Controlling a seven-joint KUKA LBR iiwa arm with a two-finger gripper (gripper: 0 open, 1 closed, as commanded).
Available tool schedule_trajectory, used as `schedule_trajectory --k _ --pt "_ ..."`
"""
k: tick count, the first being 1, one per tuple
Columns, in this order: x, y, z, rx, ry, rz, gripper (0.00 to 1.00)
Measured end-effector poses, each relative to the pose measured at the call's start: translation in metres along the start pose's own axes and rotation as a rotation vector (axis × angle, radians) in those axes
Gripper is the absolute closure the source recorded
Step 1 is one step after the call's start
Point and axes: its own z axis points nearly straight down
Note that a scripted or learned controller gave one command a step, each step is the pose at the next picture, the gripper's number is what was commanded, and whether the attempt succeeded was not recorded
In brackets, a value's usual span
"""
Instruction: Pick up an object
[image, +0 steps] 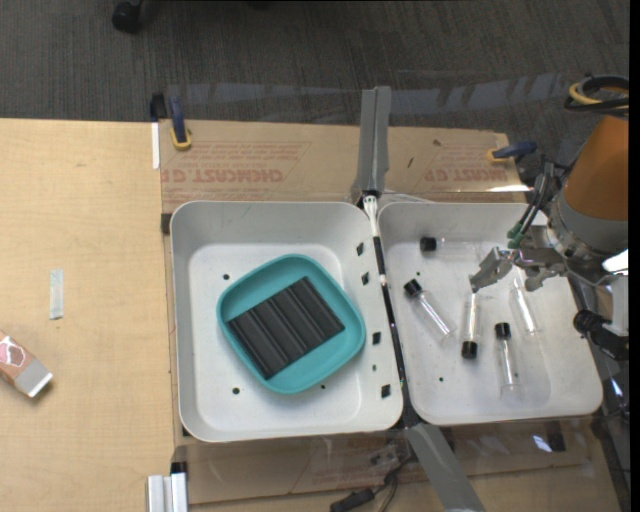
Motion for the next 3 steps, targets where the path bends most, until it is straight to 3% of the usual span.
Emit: schedule_trajectory --k 1,2,3 --pt "0.016 0.010 0.114 -0.001 0.000 -0.036 0.00" --pt "0.014 0.009 0.106 0.000 0.000 -0.031 1.00" --pt "0.043 -0.021 -0.005 -0.002 -0.001 -0.041 1.00"
